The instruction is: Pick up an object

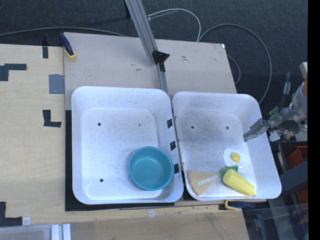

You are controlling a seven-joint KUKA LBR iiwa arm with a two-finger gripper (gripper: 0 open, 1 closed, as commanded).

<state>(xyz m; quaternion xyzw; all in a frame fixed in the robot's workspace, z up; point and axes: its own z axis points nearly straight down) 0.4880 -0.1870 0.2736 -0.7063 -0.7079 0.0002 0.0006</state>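
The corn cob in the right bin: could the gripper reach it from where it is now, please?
Probably yes. The gripper sits at the right bin's right rim, and the corn cob lies uncovered in the near corner below it, though the fried egg and cheese wedge lie close by.

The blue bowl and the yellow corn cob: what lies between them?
In the camera view, between the blue bowl and the yellow corn cob lie the two bins' adjoining walls and a pale yellow cheese wedge in the right bin.

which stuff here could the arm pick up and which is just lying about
Pickable: blue bowl in the left bin; fried egg toy, corn cob, cheese wedge in the right bin.
Lying about: blue-and-yellow clamp, cables, metal pole.
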